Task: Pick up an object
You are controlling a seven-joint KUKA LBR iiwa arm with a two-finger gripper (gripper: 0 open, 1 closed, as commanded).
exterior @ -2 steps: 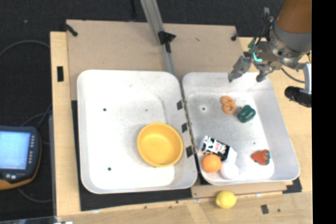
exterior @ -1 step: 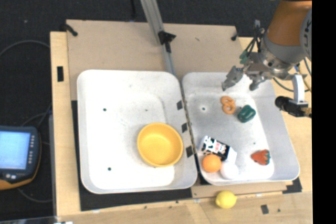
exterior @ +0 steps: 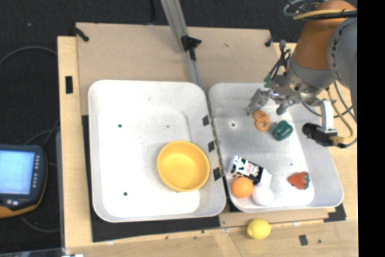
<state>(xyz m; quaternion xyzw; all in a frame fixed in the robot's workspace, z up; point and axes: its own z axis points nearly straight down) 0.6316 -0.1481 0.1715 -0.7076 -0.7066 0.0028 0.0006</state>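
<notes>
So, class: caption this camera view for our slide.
Gripper hovers over the right bin above a small ring-shaped pastry; yellow bowl sits left.

The right bin [exterior: 228, 105] holds small toys. A tan ring [exterior: 261, 122] lies near the top, with a green block [exterior: 281, 130] just beside it. A red toy [exterior: 298, 180] sits at the right. An orange [exterior: 242, 188], a white ball [exterior: 263, 195] and a black-and-white box [exterior: 248, 169] crowd the bottom edge.

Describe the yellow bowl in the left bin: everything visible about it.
The yellow bowl is round, plain and glossy, plastic by its look. It sits upright, mouth up, with nothing visible inside. It rests on the floor of the left bin, toward the near right corner, close to the wall shared with the right bin. Nothing else touches it.
</notes>
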